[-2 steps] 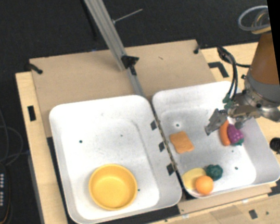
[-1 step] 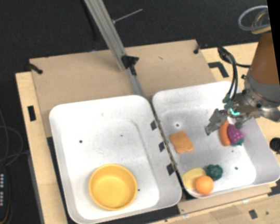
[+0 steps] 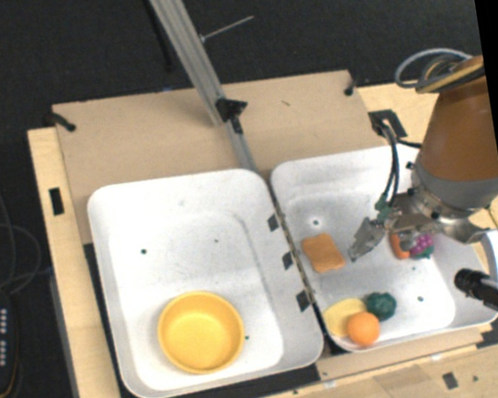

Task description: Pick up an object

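Observation:
My gripper hangs low over the right bin, below the orange-banded wrist. A small red, magenta and green object sits right at the gripper, partly hidden by it; whether it is held is unclear. A tan block lies just left of the gripper. Toward the bin's front edge are a yellow piece, an orange ball and a dark green object, close together.
The left bin holds a yellow bowl at its front. A metal post rises behind the divider between the bins. Black brackets line that divider.

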